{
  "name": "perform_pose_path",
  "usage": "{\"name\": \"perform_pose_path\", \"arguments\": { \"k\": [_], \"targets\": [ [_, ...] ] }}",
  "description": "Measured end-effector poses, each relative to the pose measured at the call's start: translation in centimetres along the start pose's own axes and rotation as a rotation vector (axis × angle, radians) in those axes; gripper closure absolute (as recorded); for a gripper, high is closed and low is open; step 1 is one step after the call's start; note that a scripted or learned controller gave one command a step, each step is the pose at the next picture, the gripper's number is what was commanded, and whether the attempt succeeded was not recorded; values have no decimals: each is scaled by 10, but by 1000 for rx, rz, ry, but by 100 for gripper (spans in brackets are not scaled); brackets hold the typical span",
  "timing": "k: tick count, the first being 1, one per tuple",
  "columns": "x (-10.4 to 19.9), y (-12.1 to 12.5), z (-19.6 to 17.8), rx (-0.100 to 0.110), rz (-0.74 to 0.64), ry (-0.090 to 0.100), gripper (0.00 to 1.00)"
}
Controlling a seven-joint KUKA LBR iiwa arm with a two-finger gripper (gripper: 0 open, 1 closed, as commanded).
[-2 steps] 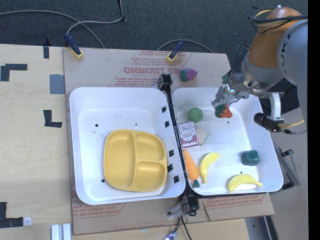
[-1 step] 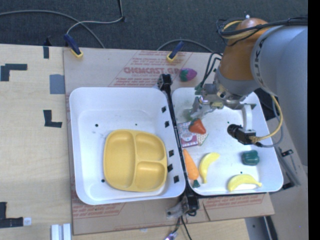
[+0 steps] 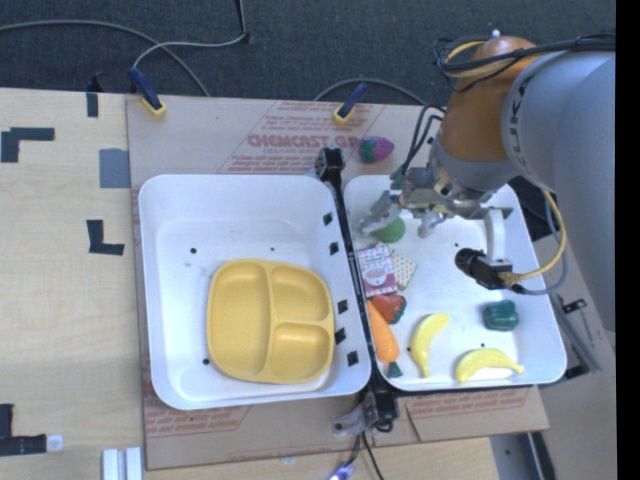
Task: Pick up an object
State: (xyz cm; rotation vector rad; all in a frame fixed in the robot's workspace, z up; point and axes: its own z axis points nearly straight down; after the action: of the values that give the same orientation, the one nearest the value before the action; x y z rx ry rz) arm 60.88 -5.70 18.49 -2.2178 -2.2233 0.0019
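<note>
Your pincer (image 3: pixel 398 214) partly covers a green object (image 3: pixel 391 232) just below it, so its shape stays unclear. Whether the fingers grip it cannot be told. The arm (image 3: pixel 560 128) runs off the right edge.

We get one fixed camera, high above the table (image 3: pixel 60 268), looking down at a slant, mid-range; both white bins (image 3: pixel 160 208) fit, arm (image 3: pixel 560 128) enters from right.

Pale wooden bench (image 3: pixel 60 298), cardboard sheet (image 3: pixel 250 138), dark carpet (image 3: pixel 120 18) behind.
</note>
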Motion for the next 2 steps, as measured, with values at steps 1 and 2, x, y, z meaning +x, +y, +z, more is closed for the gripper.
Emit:
{"name": "perform_pose_path", "arguments": {
  "k": [1, 2],
  "targets": [
    [-5, 22, 1, 0, 0, 0, 0],
    [-49, 33, 66, 2, 2, -1, 0]
  ]
}}
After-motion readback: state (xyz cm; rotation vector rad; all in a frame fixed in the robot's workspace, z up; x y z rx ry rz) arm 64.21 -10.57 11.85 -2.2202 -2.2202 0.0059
